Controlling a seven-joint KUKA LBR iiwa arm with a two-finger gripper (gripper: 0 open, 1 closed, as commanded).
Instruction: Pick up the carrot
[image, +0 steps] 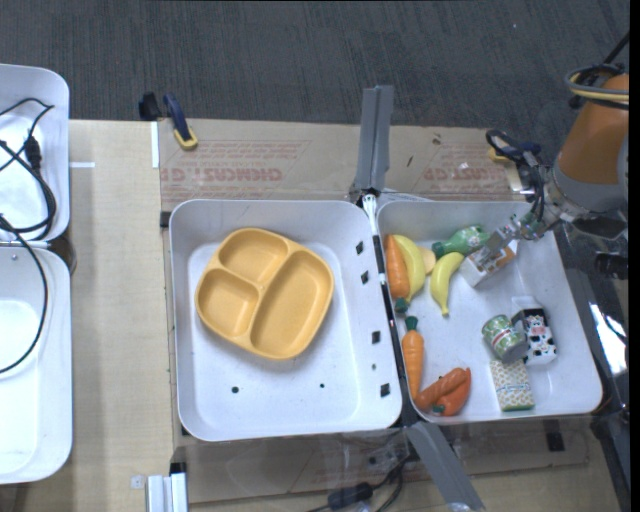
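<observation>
**Two-bin counter, carrot at rest**

- Carrot (413, 355): lies lengthwise against the left wall of the right bin (575, 300), toward its front corner, green top pointing to the back; nothing grips it.
- A second orange carrot-like piece (397, 265) lies farther back along the same wall, touching a banana (443, 281).
- Red-orange vegetable (447, 391): just beside the carrot tip, at the front edge.
- Left bin (185, 330): bears a yellow divided plate (265, 291).
- End effector (527, 226): at the right bin's back right corner, over a small carton (490, 259); whether released or clenched, I cannot tell.
</observation>
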